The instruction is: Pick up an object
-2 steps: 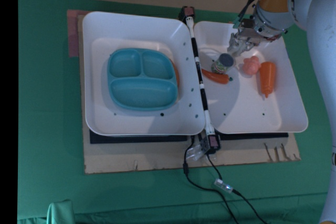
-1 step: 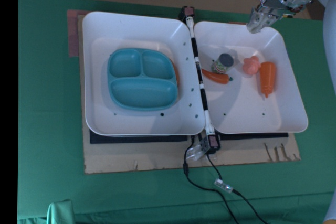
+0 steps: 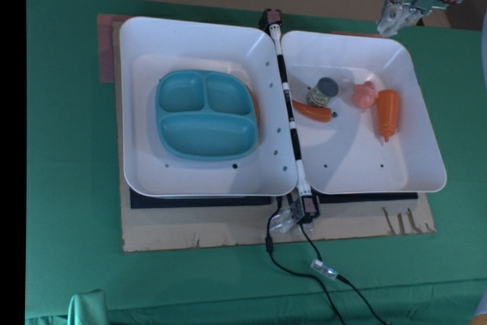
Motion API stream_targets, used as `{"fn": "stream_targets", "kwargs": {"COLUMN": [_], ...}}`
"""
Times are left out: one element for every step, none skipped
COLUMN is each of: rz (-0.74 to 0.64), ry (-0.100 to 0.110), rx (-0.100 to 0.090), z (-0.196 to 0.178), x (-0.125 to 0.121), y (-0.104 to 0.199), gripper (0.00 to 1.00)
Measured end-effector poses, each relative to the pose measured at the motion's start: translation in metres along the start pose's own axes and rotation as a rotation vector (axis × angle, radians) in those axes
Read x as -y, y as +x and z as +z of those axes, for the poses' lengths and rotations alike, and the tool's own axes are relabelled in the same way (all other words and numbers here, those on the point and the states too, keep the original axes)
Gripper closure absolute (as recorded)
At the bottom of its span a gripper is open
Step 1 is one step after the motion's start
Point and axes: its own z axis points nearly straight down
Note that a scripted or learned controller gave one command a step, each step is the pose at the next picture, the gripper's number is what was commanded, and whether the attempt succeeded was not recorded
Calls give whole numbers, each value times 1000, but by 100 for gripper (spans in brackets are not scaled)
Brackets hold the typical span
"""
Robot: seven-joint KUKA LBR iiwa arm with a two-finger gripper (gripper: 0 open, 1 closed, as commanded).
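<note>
Claw: the claw point(image 3: 392, 20) hangs above the right bin's point(image 3: 420, 164) far corner; grip unclear, nothing visibly held.
Progress: nothing lifted; the bottle point(image 3: 387, 113) and carrot point(image 3: 313, 112) lie inside.

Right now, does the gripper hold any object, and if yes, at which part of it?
Nothing is held. The gripper hangs above the far corner of the right bin, with nothing between its fingers.
</note>
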Motion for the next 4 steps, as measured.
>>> {"fn": "stream_targets", "kwargs": {"rz": [0, -1, 0, 0], "ry": [0, 0, 0, 1], "rx": [0, 0, 0, 0], "z": [-16, -53, -67, -72], "x": [0, 0, 0, 0], "y": [0, 1, 0, 0], "gripper": [100, 100, 100, 100]}}
